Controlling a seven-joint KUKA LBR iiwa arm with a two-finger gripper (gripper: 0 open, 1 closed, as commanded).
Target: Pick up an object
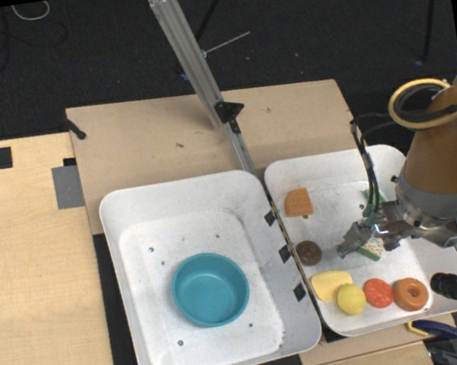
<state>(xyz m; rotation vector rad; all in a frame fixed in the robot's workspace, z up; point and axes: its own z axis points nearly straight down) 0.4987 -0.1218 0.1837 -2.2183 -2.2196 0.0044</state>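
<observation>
Left, teal bowl (pixel 211 287) in one bin (pixel 125 237), right bin (pixel 329 166) holding toy foods, jaws' state unclear.

Dark room, tan bench top.
Black floor (pixel 103 42) with cables behind the bench (pixel 287 116); light wood panel (pixel 29 278) left of bench.
</observation>
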